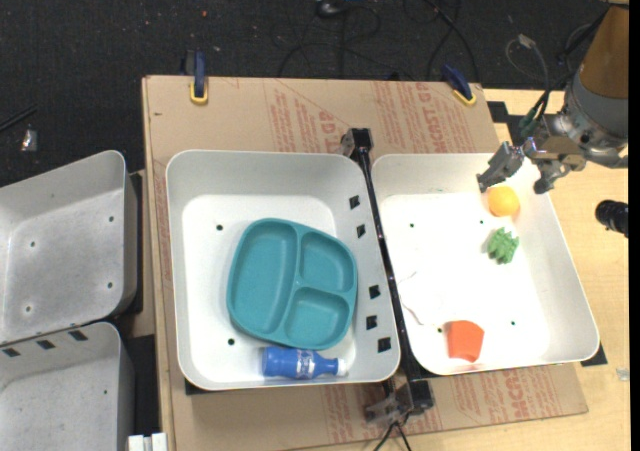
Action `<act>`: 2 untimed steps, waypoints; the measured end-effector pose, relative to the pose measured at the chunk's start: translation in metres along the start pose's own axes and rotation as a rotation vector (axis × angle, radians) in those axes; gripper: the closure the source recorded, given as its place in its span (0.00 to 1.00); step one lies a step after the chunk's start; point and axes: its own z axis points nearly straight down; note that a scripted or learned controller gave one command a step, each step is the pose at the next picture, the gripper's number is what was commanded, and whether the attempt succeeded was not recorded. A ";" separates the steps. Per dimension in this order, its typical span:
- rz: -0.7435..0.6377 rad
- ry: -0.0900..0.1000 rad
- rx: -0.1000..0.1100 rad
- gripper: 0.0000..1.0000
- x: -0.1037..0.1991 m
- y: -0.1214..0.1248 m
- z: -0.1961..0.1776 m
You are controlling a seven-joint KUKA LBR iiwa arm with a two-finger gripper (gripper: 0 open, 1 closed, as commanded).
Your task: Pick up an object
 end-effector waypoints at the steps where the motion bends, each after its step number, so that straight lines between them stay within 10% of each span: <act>1: -0.002 -0.002 -0.010 0.00 0.000 0.002 -0.006; 2: -0.002 -0.001 -0.005 0.00 0.002 0.012 0.047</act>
